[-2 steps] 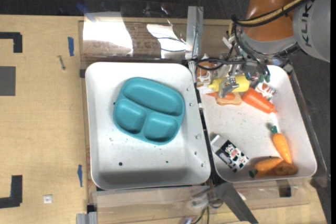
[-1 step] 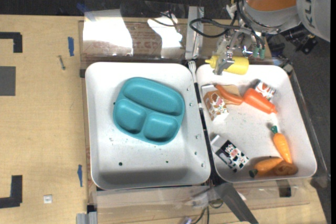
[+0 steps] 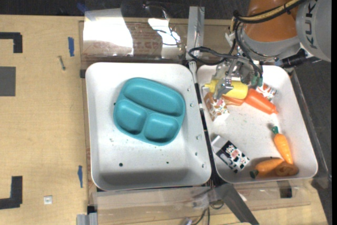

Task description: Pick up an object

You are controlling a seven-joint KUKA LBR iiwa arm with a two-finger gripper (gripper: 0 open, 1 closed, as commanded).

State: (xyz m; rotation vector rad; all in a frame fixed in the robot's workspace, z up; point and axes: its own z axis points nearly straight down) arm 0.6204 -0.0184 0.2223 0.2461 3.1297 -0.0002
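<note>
My gripper (image 3: 230,80) hangs low over the back left part of the right bin (image 3: 303,129), under the orange band of the arm (image 3: 274,2). Right beneath it lies a yellow toy (image 3: 235,90), touching a large orange carrot (image 3: 259,101) that points right. A clear packet with red and white print (image 3: 215,106) sits just left of them. Whether anything is gripped is hidden by the wrist and cables.
A small carrot (image 3: 283,147) lies by the right wall, with an orange-brown piece (image 3: 274,167) at the front. A black-and-white patterned box (image 3: 232,155) lies front left. The left bin (image 3: 100,155) holds a teal divided plate (image 3: 149,110).
</note>
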